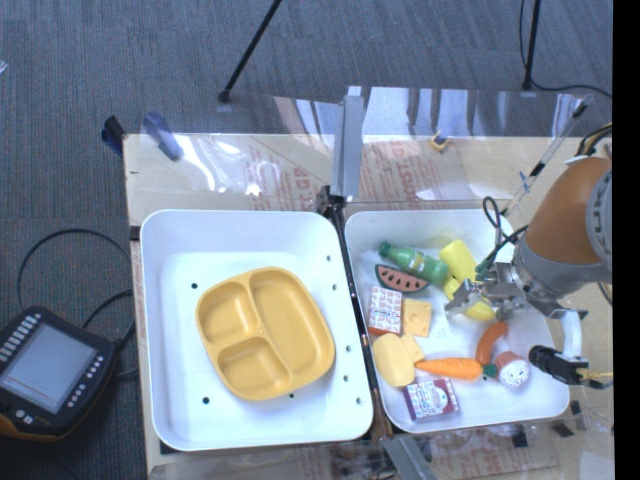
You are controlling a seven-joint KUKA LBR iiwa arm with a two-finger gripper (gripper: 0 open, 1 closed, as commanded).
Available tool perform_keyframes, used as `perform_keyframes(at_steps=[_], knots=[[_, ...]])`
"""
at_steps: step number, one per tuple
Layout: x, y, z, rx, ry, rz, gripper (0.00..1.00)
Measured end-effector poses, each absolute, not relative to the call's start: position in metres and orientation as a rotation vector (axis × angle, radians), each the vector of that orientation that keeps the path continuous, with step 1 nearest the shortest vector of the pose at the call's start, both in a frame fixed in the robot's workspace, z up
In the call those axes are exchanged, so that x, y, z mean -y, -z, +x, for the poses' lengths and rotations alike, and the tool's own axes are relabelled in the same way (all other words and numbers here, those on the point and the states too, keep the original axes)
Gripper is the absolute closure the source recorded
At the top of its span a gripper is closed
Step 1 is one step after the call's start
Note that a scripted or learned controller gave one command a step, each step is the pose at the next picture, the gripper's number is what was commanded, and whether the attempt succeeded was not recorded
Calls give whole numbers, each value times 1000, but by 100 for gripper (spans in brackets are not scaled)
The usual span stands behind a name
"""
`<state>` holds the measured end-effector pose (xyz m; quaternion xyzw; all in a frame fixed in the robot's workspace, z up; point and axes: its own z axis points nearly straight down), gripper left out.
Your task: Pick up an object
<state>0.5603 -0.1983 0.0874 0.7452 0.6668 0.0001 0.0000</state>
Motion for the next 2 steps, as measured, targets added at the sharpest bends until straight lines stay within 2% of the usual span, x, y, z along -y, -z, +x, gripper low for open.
perform_keyframes(at_steps=[1,2], knots=[[199,-89,557,-2096,8,2359,100],[164,-83,517,-2341,5,2111,100]])
